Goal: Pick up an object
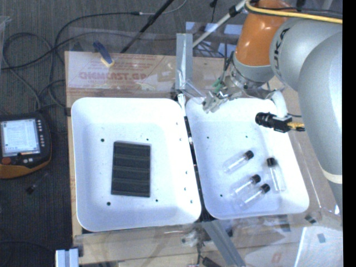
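Several clear vials with black caps lie in the right bin (pixel 295 204): one (pixel 238 161) near its middle, two (pixel 247 185) (pixel 256 194) side by side toward the front, and one (pixel 274 174) at the right. A black ribbed rectangular pad (pixel 131 168) lies flat in the left bin (pixel 89 127). My gripper (pixel 212 101) hangs over the far left corner of the right bin, below the orange wrist band (pixel 258 35). It is well apart from the vials, and nothing shows held in it.
A black plug with a yellow cable (pixel 275 121) juts out over the right bin's far right. A metal post (pixel 184 60) stands behind the divide between the bins. A teach pendant (pixel 22 143) lies left of the bench.
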Action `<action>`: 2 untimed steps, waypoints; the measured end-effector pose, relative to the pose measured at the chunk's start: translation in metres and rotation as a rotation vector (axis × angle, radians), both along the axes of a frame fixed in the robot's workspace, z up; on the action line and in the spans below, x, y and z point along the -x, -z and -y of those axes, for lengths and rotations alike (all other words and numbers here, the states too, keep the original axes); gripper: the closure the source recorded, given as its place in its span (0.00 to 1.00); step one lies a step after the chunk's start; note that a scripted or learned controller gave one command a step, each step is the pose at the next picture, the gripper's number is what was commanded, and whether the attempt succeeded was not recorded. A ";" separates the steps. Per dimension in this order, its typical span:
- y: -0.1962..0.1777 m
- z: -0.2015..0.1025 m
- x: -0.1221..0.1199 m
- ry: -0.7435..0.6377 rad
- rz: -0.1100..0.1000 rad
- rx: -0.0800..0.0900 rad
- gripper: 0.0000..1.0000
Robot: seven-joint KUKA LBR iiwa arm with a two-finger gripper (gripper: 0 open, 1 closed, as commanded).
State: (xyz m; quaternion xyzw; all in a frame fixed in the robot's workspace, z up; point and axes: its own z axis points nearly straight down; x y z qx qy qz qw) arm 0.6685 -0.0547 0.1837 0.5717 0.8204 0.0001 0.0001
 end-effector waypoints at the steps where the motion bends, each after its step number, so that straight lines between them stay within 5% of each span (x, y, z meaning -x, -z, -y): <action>1: 0.000 0.000 0.000 0.000 0.000 0.001 0.00; 2: 0.087 0.046 0.050 -0.091 0.002 -0.002 0.00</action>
